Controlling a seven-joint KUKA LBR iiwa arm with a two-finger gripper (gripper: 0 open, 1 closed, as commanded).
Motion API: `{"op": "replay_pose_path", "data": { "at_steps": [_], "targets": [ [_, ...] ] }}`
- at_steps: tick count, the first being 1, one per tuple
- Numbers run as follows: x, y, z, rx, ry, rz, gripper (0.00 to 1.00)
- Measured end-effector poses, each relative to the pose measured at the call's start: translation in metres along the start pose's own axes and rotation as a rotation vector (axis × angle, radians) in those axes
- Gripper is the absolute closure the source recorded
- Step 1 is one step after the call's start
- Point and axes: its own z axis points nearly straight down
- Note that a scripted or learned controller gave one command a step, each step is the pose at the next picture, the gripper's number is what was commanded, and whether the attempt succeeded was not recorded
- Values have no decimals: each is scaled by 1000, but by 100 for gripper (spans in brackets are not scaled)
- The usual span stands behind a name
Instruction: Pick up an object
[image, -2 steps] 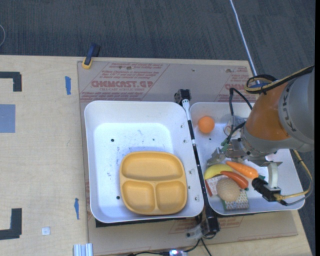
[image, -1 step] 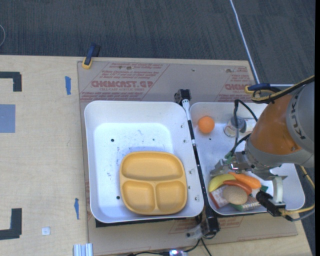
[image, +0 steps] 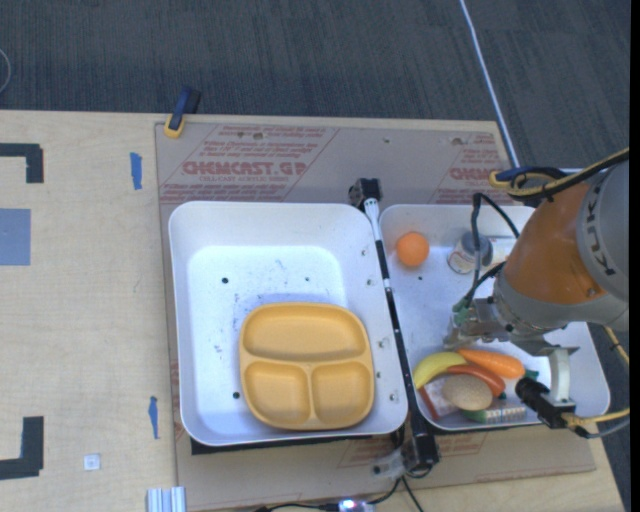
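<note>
We see the gripper low in the right bin. Finger state: cannot tell (wrist blocks it). The carrot lies just at 5 o'clock, long axis 10-to-4, beside the banana.

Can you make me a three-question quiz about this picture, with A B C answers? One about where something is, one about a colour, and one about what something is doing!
1. Where is the yellow tray?
A. left bin
B. right bin
C. on the floor

2. What colour is the ball?
A. blue
B. orange
C. green

3. How does the yellow tray lie?
A. flat, compartments facing up
B. flipped upside down
C. standing on its edge

Answers: 1 A, it sits inside the left bin. 2 B, the ball in the right bin is orange. 3 A, its three compartments face upward.
</note>
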Motion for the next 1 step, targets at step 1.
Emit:
{"op": "replay_pose_path", "data": {
  "at_steps": [1],
  "targets": [
    [0,34,11,9,2,-2,100]
  ]
}}
